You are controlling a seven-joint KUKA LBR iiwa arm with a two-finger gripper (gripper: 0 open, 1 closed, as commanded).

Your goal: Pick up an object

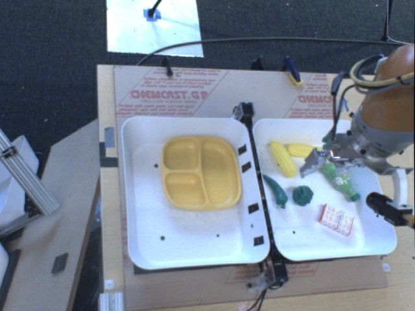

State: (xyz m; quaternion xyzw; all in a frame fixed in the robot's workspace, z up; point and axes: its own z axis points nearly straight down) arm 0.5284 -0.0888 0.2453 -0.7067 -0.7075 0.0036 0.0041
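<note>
Green bottle (342, 182), pale-capped and lying tilted, is found in the right bin (373, 245), just below the gripper (322, 161). Its upper end is partly covered by the gripper's metal parts, so contact cannot be judged, and whether the claw is spread or pressed together cannot be told. Much of the arm (389, 109) is cut off at the right edge. A corn cob (283, 158) and a second yellow piece (300, 150), partly hidden, are seen to the left. A green pepper (275, 191), a dark green lump (302, 195) and a red-and-white packet (336, 219) lie nearby. A yellow divided plate (200, 172) is set in the left bin (146, 238).
</note>
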